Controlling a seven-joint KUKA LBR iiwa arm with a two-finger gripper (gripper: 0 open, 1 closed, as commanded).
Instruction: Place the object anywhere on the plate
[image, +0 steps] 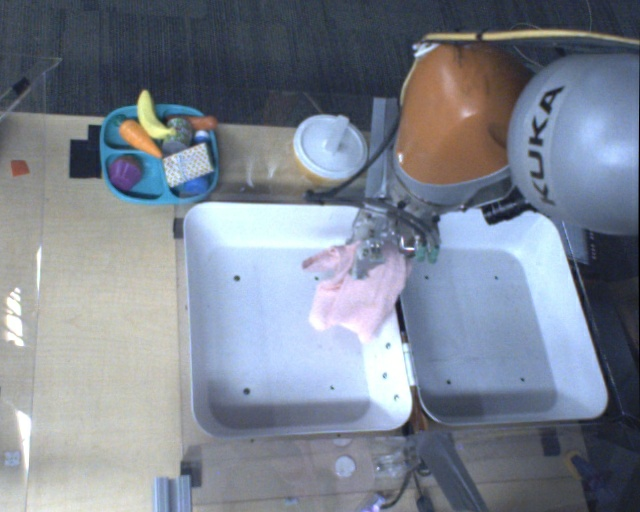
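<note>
Gripper (385, 243) at the left bin's (250, 400) right edge, near the seam with the right bin (520, 390); fingers pinching the top of a pink cloth (352, 293). Cloth hanging down and left from the fingers, long axis slanting that way, over the left bin's floor. Divided blue plate (110, 186) well apart, up and left, outside the bins. Counted: one arm, one cloth, one plate, two bins, one lidded cup (330, 147).
</note>
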